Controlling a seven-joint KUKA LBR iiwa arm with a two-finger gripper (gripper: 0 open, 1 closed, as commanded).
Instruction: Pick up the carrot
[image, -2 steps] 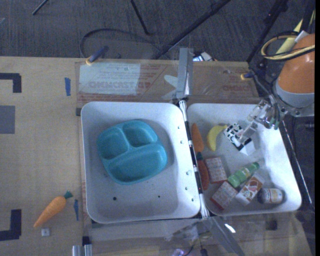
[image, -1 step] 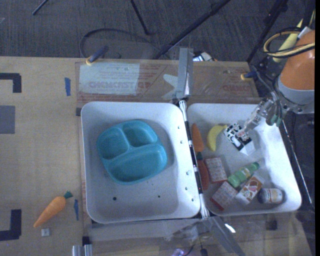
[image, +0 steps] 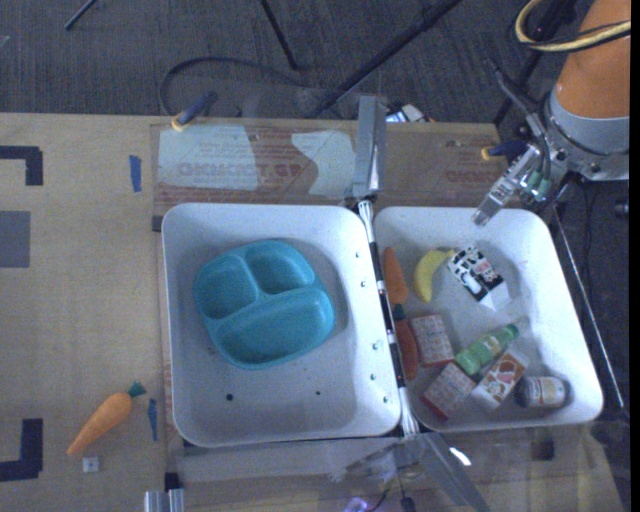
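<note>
The carrot (image: 395, 276) looks light, stiff and smooth; grip across its thicker middle. Whether the end effector (image: 487, 212) is spread, I cannot tell.

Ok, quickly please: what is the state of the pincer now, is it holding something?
Pincer: above the far edge of the right bin, nothing held; open or shut cannot be told.
</note>
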